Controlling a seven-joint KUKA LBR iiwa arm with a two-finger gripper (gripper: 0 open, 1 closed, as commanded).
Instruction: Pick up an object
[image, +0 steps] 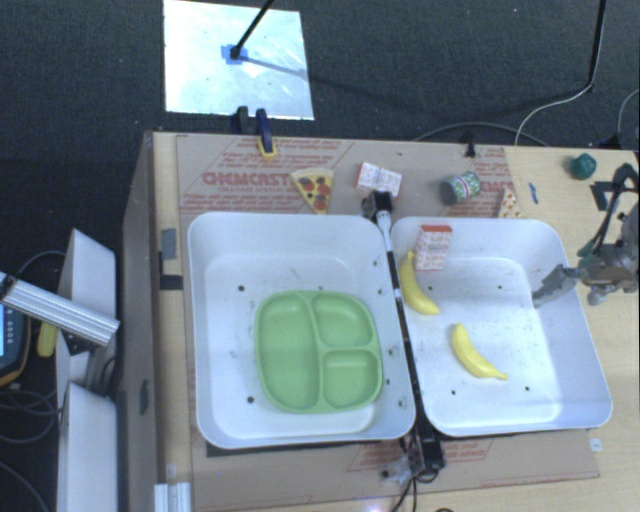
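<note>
Nearest the camera, low in the right bin (575, 340), lies a yellow banana (475, 354), slanted with its lower end toward the bin's front right. It rests flat on the white floor, free of everything else. A second banana (416, 287) lies farther back in the same bin, close along the left wall, running roughly front to back. Just behind it a small red-and-white carton (433, 246) leans at the back left corner of that bin, its foot near the second banana's upper end.

At the right edge of the view the tool (551, 286) reaches in over the right bin's right rim, a grey finger pointing down and left toward the bin floor. It is well apart from both bananas and nothing is seen between its fingers; how far they are parted I cannot tell at this angle.

Beside it, the left bin (215, 300) holds a pale green divided plate (320, 352) with three compartments, lying flat near the bin's middle.

Behind the bins, on the table (560, 180), sit a toy pizza slice (314, 188), a small white and red packet (379, 179), a little green can (462, 187) on its side, and a teal ball (583, 165) near the far right.
</note>
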